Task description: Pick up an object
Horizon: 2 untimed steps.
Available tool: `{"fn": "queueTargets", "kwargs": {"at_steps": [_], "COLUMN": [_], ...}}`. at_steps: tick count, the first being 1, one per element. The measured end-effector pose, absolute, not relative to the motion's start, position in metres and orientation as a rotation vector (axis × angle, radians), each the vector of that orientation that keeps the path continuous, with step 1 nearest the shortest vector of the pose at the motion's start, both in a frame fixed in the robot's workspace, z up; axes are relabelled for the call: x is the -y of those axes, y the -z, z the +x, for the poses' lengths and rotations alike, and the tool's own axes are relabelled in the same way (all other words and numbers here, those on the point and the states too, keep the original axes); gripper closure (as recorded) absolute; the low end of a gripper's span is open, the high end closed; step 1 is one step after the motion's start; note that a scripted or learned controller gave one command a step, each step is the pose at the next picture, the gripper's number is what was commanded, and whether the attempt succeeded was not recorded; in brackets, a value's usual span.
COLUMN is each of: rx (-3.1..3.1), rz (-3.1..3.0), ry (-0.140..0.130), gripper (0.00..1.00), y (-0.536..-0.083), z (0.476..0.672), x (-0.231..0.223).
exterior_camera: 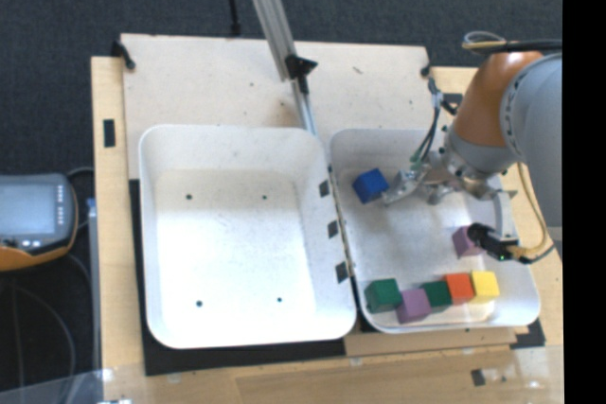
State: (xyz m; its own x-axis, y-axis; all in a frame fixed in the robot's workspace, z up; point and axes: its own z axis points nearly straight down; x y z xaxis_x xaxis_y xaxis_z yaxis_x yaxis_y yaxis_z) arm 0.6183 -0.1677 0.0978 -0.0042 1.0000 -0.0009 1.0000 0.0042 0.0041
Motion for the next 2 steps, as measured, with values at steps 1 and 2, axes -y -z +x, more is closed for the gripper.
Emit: {"fn": "queueTargets", "kwargs": {"at_steps": [1,2], "rx": [-2.221,-2.231], "rz": [2.209,2.208], "ry": [-0.005,0.001], "gripper": [0.0,0.0], "y": [-0.1212,-0.1193], "z": [0.6572,0.6552], "x": [0.2013,0.1998]}}
